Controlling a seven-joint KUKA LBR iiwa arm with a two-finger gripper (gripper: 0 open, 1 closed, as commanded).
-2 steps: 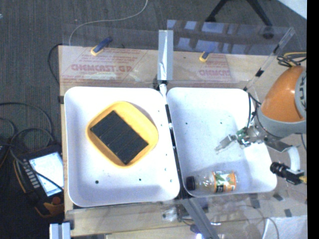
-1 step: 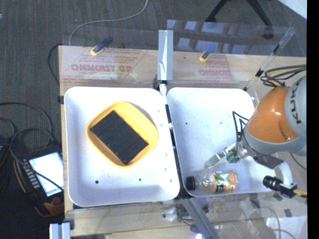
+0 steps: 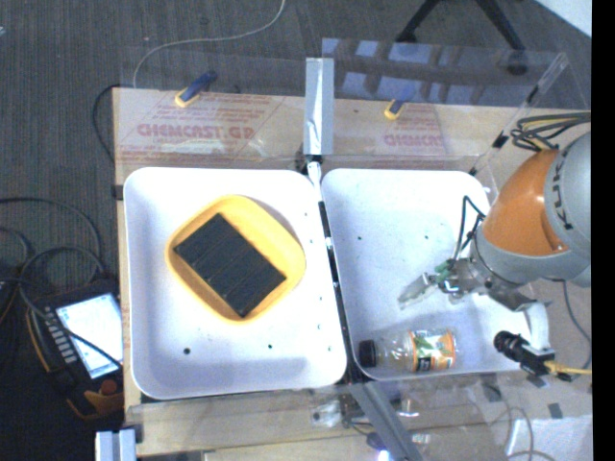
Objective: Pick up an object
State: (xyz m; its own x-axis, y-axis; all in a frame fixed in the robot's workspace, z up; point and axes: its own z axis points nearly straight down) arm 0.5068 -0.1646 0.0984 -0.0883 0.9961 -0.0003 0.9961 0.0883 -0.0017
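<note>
One bottle [image 3: 411, 349] in right bin, just below jaws [image 3: 420, 290], jaw state unclear.

Dark grey carpet [image 3: 115, 27] is covering the floor around the surface [image 3: 221, 133], which is showing tan board with red lettering at its far edge. A thin pale cable [image 3: 216, 38] is trailing across the carpet. The black legs of an office chair [image 3: 476, 3] are standing at the top right. Black cables [image 3: 38, 248] are looping at the left.
</note>
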